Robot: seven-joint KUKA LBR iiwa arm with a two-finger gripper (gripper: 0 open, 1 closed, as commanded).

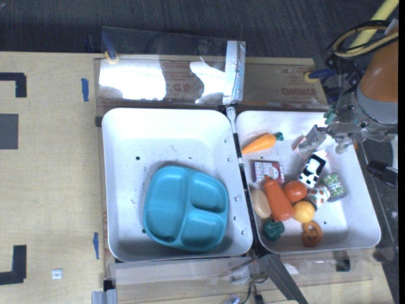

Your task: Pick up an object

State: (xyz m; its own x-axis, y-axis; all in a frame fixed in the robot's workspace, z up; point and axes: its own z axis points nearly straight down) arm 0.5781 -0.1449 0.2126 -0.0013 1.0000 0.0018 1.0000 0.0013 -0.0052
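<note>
Nearest to us, along the lower edge of the view, the front rims of the two bins meet; the left bin [120, 170] and the right bin [364, 230] sit side by side on the bench. We take the blue divided tray [186, 206] as our landmark: it is the largest loose thing, lying in the left bin toward its near side.

Right of the tray, across the shared rim, lies the cluster of small goods in the right bin. Closest to the tray is a pale egg-shaped piece [261, 202], then a red-orange sausage-like piece [277, 199], with a maroon packet [267, 170] just beyond them and a toy carrot [259, 143] farther back. Farther right we see a black-and-white toy [311, 170], a yellow ball [304, 211], and a dark green piece [273, 229] at the near side.

The gripper [326, 139] hovers far right of the tray, above the back of the right bin, just over the black-and-white toy. We cannot tell how it is set, and we see nothing carried. We judge the pick not yet made: choosing, descending, grasping and lifting all remain.
</note>
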